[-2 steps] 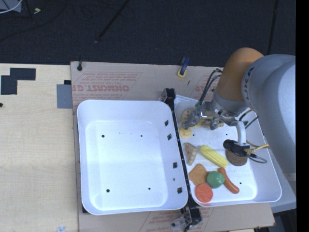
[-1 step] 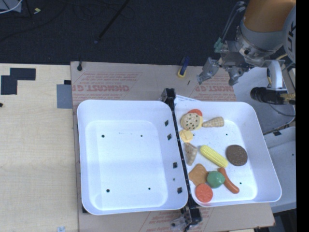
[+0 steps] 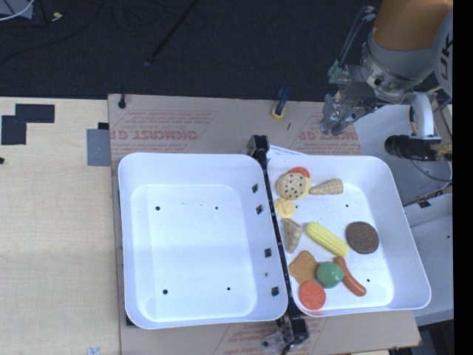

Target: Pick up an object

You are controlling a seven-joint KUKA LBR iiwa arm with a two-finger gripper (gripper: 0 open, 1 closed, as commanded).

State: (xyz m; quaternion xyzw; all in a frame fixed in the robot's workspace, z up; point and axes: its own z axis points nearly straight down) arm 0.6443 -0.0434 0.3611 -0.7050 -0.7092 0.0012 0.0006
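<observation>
Fingers [image 3: 335,120]: hung above the tabletop beyond the right bin's [image 3: 384,165] far rim; opening could not be told.
Corn [image 3: 327,238]: lay mid-bin, beside the brown disc [image 3: 362,237].

the right bin [image 3: 384,170] holds a cluster of toy foods; a yellow corn cob [image 3: 327,238] lies near its middle; a brown round cookie [image 3: 362,237] sits just right of the corn; a green piece [image 3: 330,274] and an orange carrot [image 3: 349,276] lie below the corn; the gripper [image 3: 335,118] hangs above the bin's far rim, over the cardboard sheet [image 3: 199,128]; the left bin [image 3: 140,170] lies left of the corn, beyond the divider.
</observation>
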